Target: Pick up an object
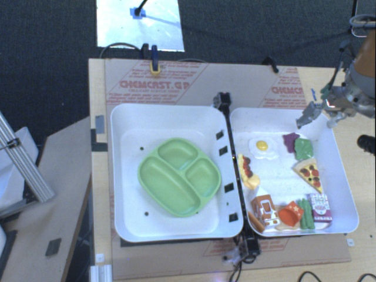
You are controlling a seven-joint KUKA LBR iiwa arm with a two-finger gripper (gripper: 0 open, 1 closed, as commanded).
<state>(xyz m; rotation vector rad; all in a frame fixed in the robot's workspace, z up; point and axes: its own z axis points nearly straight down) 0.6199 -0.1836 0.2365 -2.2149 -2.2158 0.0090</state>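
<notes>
Nearest you, along the front edge of the right bin point(346, 201), you have a cluster of toy food: an orange-and-white carton point(264, 210) at the front left corner, an orange piece point(289, 214) just beside it, a green piece point(306, 212) next, and a small pink-and-white packet point(320, 207) toward the front right corner. A little further back you see a pizza slice point(309, 173) near the right wall and a yellow-and-red item point(248, 172) against the left wall. Beyond those lie a fried egg point(262, 146), a purple piece point(290, 140) and a green leafy piece point(304, 148), the last two touching.

In the left bin point(126, 134) a light green divided plate point(179, 177) sits about in the middle, with nothing on it.

Your hand point(320, 115) hangs over the far right corner of the right bin, above and behind the purple piece, apart from every item. Its two grey fingers point(306, 116) look spread, with nothing between them. The arm point(361, 78) comes in from the bench's right edge.

At the bench's far edge, a blue-and-yellow clamp point(154, 60) grips the board.
</notes>
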